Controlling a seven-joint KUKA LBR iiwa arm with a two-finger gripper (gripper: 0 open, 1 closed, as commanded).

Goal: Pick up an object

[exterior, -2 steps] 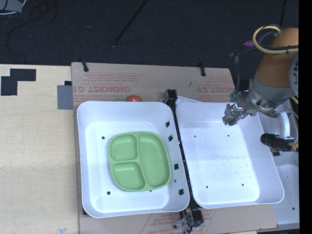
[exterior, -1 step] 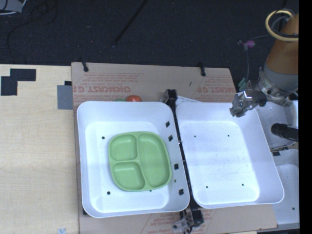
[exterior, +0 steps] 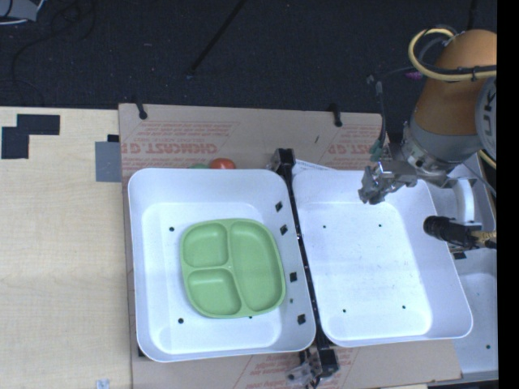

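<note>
A light green plate (exterior: 233, 267) with three compartments lies flat in the left white bin (exterior: 154, 258). A small red object (exterior: 221, 164) peeks over that bin's far rim, next to a bit of green, lying outside on the cardboard. My gripper (exterior: 375, 186) hangs over the far right corner of the right bin (exterior: 389, 298), well away from the plate. I see nothing between its fingers.
A black divider strip (exterior: 293, 241) runs between the two bins. Cardboard (exterior: 243, 140) lies under and behind them. A black cylindrical part (exterior: 448, 230) sticks in over the right bin's right rim. Wooden bench top (exterior: 57, 258) spreads to the left.
</note>
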